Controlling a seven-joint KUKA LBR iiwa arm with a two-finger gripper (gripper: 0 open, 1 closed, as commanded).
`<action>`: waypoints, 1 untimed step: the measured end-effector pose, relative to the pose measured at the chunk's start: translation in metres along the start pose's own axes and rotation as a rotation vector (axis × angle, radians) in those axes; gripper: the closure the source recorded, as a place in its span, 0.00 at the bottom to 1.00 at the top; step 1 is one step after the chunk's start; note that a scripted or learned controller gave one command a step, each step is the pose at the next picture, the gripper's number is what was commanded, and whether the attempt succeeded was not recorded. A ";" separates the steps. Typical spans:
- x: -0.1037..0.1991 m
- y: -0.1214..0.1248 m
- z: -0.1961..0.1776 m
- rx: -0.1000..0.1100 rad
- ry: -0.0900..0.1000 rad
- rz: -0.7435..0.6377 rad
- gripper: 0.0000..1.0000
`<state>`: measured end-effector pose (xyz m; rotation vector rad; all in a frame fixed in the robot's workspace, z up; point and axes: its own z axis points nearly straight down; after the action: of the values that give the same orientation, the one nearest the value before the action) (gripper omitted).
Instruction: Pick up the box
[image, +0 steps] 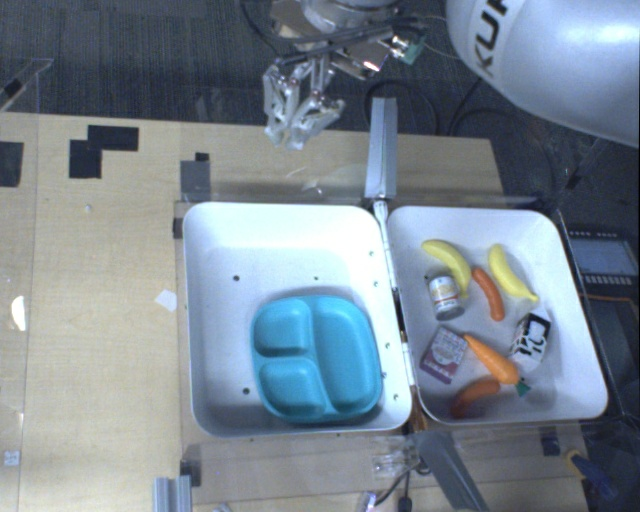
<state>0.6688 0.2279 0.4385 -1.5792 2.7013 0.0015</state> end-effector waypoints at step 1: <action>0.034 0.040 0.000 0.000 0.001 0.109 1.00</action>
<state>0.6174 0.2183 0.4382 -1.4304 2.7838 0.0017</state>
